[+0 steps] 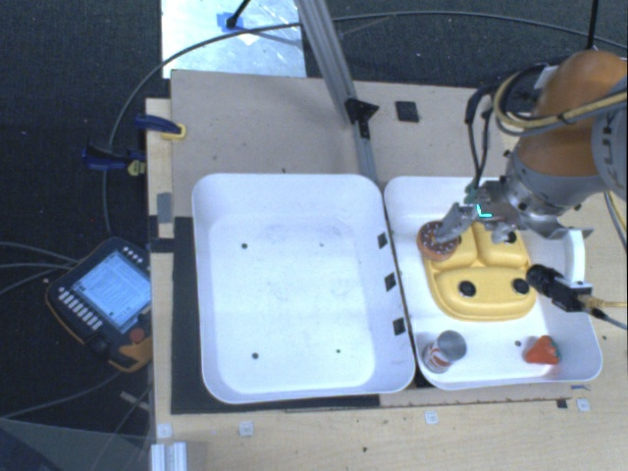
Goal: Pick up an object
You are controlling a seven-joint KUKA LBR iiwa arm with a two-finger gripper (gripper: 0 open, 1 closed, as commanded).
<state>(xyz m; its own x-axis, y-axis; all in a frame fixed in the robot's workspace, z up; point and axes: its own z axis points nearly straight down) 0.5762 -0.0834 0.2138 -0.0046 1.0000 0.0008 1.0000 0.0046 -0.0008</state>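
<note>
Pincer (454,227) hovers at a slant; I cannot tell how far open it is, and nothing shows in its hold. Donut (437,241) lies just left of its tip, almost beneath it; tray (486,285) sits to its right.

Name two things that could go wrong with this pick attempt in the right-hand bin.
The gripper sits by both the brown ring and the yellow moulded piece, so it may catch both or neither. The ring lies close to the bin wall, so a nudge could wedge it there.
</note>
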